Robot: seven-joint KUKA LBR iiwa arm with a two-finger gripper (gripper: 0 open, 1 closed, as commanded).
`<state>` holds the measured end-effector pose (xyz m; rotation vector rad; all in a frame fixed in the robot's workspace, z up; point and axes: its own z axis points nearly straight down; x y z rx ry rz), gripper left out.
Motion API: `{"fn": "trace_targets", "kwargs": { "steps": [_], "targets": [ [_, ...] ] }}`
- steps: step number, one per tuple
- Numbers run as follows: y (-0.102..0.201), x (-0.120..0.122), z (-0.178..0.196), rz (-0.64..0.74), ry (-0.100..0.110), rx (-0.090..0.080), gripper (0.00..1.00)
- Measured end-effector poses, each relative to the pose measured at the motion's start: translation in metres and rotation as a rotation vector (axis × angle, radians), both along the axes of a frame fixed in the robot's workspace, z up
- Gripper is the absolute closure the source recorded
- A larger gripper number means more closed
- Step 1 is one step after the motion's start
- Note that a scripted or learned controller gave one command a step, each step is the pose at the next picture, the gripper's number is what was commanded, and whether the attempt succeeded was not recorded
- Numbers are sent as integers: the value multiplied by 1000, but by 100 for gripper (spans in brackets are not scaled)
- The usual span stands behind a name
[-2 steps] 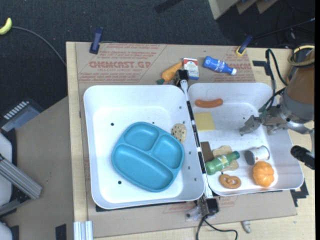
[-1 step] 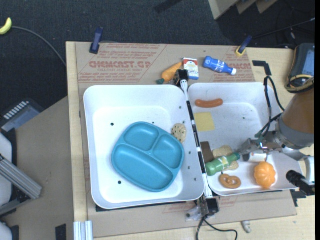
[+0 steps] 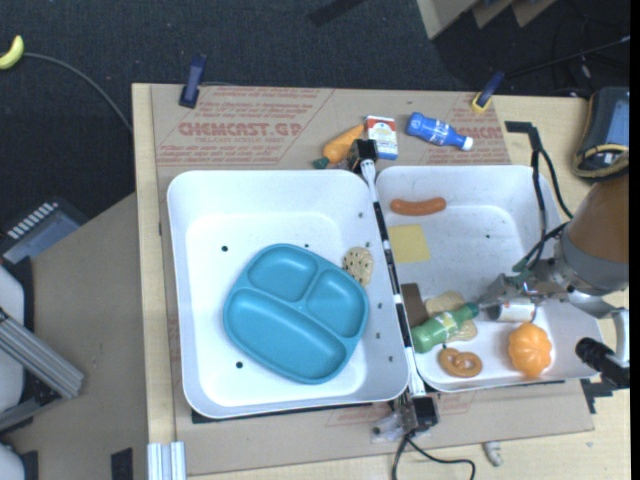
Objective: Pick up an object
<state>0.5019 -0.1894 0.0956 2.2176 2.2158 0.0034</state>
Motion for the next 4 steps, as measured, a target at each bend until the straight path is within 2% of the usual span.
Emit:
{"fn": "trace_targets", "kwargs": {
  "steps": [1, 2, 3, 4],
  "targets": [
    [11, -7, 51, 1, 5, 2, 100],
    [41, 26, 81, 2, 5, 3, 100],
    [84, 63, 78, 2, 5, 4, 100],
    [128, 145, 90, 3, 4, 2, 100]
  ]
}}
